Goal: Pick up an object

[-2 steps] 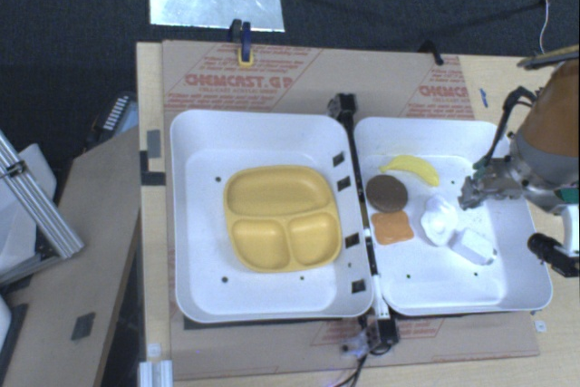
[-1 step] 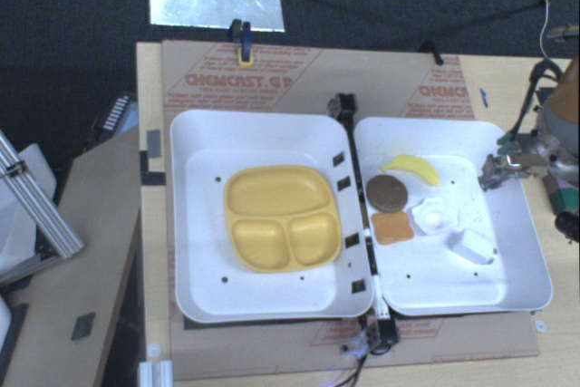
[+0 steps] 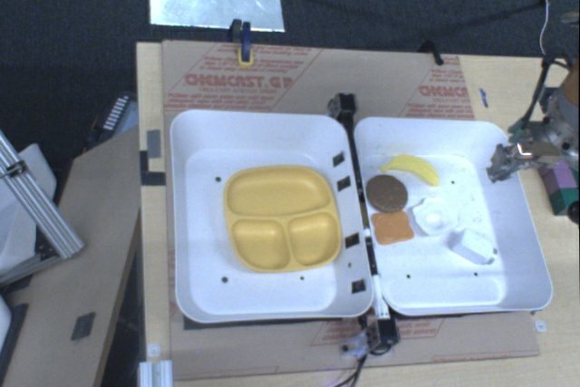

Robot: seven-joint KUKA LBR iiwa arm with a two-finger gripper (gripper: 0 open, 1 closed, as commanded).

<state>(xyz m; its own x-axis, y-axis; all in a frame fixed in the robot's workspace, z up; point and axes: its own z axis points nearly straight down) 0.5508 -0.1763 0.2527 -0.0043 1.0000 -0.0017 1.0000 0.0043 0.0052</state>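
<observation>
Gripper (image 3: pixel 504 160) at the right bin's (image 3: pixel 521 285) far right rim, holding nothing visible; I cannot tell how wide it stands.
"CHEMCAST" reads in red on the brown sheet (image 3: pixel 272 68) behind the bins. The right bin holds a banana (image 3: pixel 410 168), brown disc (image 3: pixel 386 191), orange square (image 3: pixel 392 227), white cup (image 3: pixel 432 217) and white block (image 3: pixel 472 246), clustered at its left half. A yellow tray (image 3: pixel 276 217) fills the left bin (image 3: pixel 199 149).

Count: 2 white bins, left bin (image 3: pixel 195 195) and right bin (image 3: pixel 517 231). 1 yellow divided tray (image 3: pixel 276 217), three compartments. 1 banana (image 3: pixel 410 168). 1 brown disc (image 3: pixel 387 191). 1 orange square piece (image 3: pixel 392 227). 2 small white items (image 3: pixel 433 217) (image 3: pixel 471 246).
</observation>
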